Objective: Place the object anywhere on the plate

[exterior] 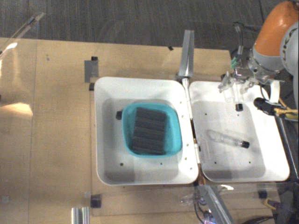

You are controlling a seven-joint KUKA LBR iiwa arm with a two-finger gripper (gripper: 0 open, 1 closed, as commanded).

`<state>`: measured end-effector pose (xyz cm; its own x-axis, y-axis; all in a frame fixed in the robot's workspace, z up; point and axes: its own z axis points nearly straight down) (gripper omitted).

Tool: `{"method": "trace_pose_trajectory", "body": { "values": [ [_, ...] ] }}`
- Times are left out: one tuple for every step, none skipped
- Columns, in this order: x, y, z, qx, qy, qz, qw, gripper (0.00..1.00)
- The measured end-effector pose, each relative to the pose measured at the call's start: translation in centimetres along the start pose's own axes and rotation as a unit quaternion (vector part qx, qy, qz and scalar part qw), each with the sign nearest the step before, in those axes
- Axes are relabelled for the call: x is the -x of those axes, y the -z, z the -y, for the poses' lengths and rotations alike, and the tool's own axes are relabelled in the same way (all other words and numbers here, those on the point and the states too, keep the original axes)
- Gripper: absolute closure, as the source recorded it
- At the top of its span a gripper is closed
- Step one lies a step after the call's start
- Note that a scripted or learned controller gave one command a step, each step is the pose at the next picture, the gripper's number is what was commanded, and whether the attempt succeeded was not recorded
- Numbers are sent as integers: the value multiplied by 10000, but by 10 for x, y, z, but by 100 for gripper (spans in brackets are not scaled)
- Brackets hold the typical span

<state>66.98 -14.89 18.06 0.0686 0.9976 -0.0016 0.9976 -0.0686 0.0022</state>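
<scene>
A teal plate (174, 133) sits in the left white bin (107, 125). A dark grey ribbed block (149, 129) lies flat on the plate, filling its middle. In the right white bin (271, 164) a clear tube with a black end (228, 139) lies on the floor near the centre. My gripper (235, 90) hangs over the far edge of the right bin, above and behind the tube, with its pale translucent fingers (225, 84) spread and nothing between them. A small dark spot (238, 107) shows just below the gripper.
A metal post (187, 55) rises behind the seam between the two bins. Cables and a black connector (267, 106) hang at the right rim of the right bin. Wooden bench surface (46, 134) spreads to the left.
</scene>
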Motion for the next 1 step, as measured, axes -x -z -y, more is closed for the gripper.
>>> {"method": "trace_pose_trajectory", "body": {
  "values": [
    [-67, 5, 112, 16, 178, -11, 9998, 100]
  ]
}}
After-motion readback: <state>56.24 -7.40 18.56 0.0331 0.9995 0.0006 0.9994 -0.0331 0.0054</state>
